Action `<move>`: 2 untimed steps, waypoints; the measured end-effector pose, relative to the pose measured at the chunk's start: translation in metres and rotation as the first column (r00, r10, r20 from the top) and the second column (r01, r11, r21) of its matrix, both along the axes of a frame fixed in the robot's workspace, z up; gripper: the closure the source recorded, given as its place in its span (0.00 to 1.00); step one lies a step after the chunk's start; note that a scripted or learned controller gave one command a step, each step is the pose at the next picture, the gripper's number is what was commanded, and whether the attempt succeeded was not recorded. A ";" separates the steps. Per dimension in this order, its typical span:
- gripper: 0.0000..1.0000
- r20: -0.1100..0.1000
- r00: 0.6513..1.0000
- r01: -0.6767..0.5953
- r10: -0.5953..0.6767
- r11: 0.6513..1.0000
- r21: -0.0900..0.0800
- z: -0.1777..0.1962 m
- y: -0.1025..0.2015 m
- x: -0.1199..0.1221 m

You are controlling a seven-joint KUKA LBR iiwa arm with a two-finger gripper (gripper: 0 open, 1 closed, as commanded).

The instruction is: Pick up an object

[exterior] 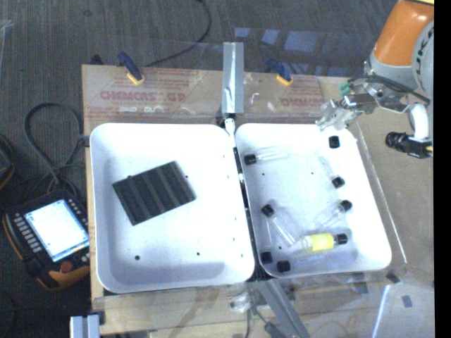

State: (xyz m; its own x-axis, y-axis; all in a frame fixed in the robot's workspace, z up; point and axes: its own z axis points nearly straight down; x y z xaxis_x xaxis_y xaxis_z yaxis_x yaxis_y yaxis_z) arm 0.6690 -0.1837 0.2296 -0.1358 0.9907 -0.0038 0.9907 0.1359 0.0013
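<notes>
Since the fingers (337,115) hang at the right bin's (366,189) far rim, nothing looks picked yet. I cannot tell how open they are; the clear vials (320,242) lie below them, untouched.

white bins (106,189), black ribbed pad (153,191), yellow-filled vial (322,242).

Grey arm (416,83) — orange band, pale metal claw (337,115).

End effector (337,115) at upper right, arm (403,27) above.
</notes>
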 end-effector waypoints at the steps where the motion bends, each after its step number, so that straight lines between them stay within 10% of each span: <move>1: 1.00 -0.003 1.000 -0.006 0.006 1.000 0.000 -0.005 0.050 -0.001; 2: 1.00 -0.003 1.000 0.011 -0.011 1.000 0.001 -0.009 0.103 -0.001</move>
